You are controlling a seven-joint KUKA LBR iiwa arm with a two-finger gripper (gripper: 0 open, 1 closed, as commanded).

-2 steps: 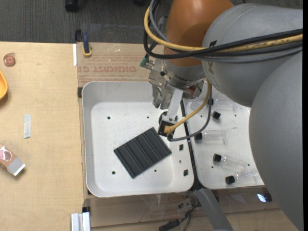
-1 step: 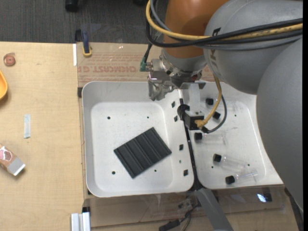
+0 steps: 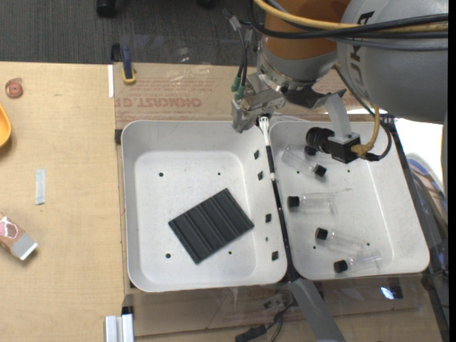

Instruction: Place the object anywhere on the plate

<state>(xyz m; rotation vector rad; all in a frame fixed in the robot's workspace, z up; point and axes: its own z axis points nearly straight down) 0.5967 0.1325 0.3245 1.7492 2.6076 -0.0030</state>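
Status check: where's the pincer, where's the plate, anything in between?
Pincer up at the bins' far edge, above the divider. Dark ribbed plate flat in left bin. Capped clear vials loose in right bin.

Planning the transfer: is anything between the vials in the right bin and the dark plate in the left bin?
Only the bins' adjoining rims, a low ridge running between the vials and the plate. Nothing visible lies on the plate. The gripper hangs above that ridge's far end.
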